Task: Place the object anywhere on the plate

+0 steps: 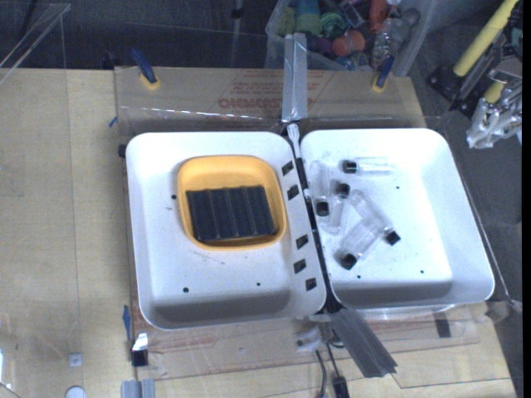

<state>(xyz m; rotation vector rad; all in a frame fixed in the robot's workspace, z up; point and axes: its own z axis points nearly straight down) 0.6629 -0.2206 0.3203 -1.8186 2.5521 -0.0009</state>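
Two white bins are sitting side by side. The left bin (149, 222) is carrying a yellow plate (230, 172) with a dark ribbed insert (230, 211). The right bin (431, 214) is holding a scatter of clear vials with black caps: one vial (365, 166) is lying at twelve o'clock of the group, long axis running three-to-nine, cap pointing to nine. Another (358, 240) is lying slantwise, cap toward seven. More are crowding near the divider (303, 214). At the upper right, the gripper (495, 123) is hanging outside the bins; its claw state I cannot tell.
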